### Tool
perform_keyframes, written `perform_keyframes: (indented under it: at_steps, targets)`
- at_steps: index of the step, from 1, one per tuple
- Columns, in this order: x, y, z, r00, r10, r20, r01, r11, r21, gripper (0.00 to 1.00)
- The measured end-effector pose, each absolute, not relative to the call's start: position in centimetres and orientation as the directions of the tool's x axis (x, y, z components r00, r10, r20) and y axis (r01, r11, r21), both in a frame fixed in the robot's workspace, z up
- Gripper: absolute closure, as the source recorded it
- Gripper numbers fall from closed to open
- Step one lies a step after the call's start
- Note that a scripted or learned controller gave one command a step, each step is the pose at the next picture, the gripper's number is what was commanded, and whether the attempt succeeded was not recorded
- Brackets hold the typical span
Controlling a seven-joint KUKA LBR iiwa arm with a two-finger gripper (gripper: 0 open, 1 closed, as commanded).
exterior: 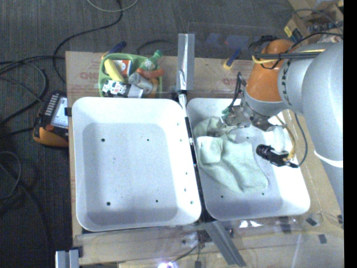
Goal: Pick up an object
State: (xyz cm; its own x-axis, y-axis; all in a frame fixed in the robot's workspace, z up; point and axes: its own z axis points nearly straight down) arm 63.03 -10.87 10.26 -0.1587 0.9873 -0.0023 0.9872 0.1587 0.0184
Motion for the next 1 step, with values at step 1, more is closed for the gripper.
perform_keyframes:
  at_steps: [1]
  targets:
    - [63.03, -10.88, 10.25, -0.159, 0.987, -0.002, 0.987, 0.159, 0.018, 0.00]
